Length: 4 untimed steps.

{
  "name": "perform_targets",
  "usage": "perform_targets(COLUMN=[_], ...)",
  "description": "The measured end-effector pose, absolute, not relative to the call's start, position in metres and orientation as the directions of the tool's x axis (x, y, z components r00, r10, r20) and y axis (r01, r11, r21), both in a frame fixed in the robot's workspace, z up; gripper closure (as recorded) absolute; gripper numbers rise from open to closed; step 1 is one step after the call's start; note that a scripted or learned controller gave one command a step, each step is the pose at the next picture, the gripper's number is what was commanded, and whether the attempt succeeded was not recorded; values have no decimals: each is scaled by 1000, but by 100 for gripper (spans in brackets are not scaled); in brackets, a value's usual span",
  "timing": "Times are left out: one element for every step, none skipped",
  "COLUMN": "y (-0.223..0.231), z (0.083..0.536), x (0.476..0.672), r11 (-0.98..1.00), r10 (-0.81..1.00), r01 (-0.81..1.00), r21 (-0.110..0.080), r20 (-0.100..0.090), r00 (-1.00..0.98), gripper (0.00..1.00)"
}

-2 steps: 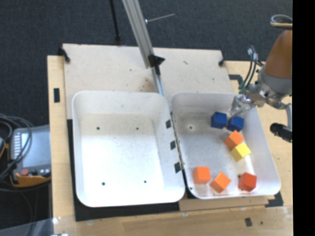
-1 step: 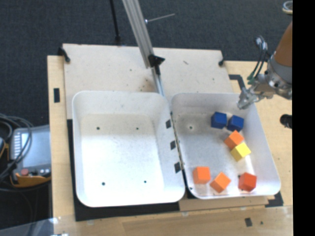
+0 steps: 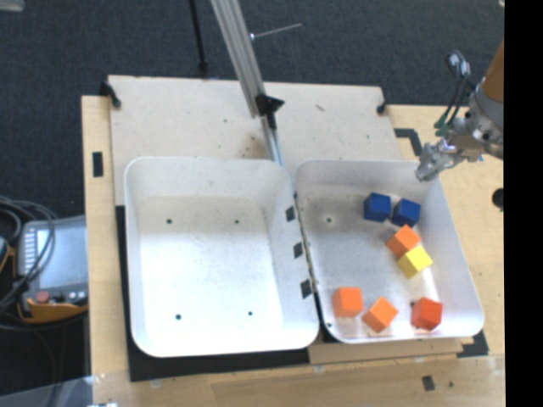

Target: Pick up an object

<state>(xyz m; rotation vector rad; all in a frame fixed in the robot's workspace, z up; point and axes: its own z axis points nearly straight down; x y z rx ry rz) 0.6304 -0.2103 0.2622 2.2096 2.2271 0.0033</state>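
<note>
A wooden bench (image 3: 102,227) on dark carpet carries two shallow white bins. The left bin (image 3: 136,253) holds nothing to lift; the right bin (image 3: 339,185) holds seven cubes: two blue cubes (image 3: 377,207) at its one o'clock, an orange cube (image 3: 405,239) touching a yellow cube (image 3: 415,261) below them, and two more orange and a red cube (image 3: 427,313) along the six o'clock wall. The gripper (image 3: 427,164) hangs over that bin's upper right rim, grasping nothing; whether its jaws are parted cannot be told. The lone red cube, apart from its neighbours, looks the cleanest target for a centred descent.
</note>
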Motion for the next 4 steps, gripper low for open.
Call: perform_targets(y=[-163, -109, -50, 0], z=[251, 240, 237, 248], x=[636, 639, 644, 638], r11=[4, 6, 7, 7], r10=[1000, 1000, 1000, 1000], r01=[1000, 1000, 1000, 1000], r21=[1, 0, -1, -2], r20=[0, 0, 2, 2], r00=[-4, -6, -7, -7], gripper=[100, 100, 100, 100])
